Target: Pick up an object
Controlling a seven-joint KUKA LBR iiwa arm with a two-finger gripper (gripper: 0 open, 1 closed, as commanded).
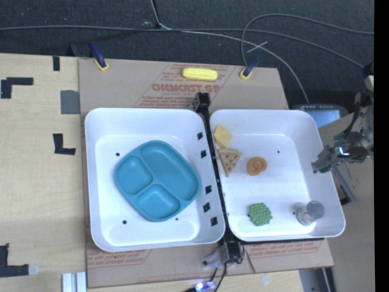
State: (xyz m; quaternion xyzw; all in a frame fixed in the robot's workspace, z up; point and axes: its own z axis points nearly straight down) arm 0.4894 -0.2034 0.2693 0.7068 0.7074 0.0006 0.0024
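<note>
Hand (326, 161): at the right bin's outer rim, dark and small at the view's edge; open or closed cannot be told, nothing seen between its parts.
Right bin (285, 119): white, just left of the hand.
Cylinder (310, 212): grey, nearest the hand, below it in the bin's near corner.
Swirl (256, 165): orange round piece, left of the hand, mid-bin.
Green ball (259, 213): bumpy, left of the cylinder, near the front wall.
Waffle (229, 161): tan wedge, perhaps a waffle slice, farther left by the divider.
Cheese (222, 136): yellow block, just above the waffle.
Left bin (100, 163): well apart from the hand, holds a blue tray (157, 179).
Corn (199, 74): yellow, on the bench beyond both bins.
</note>
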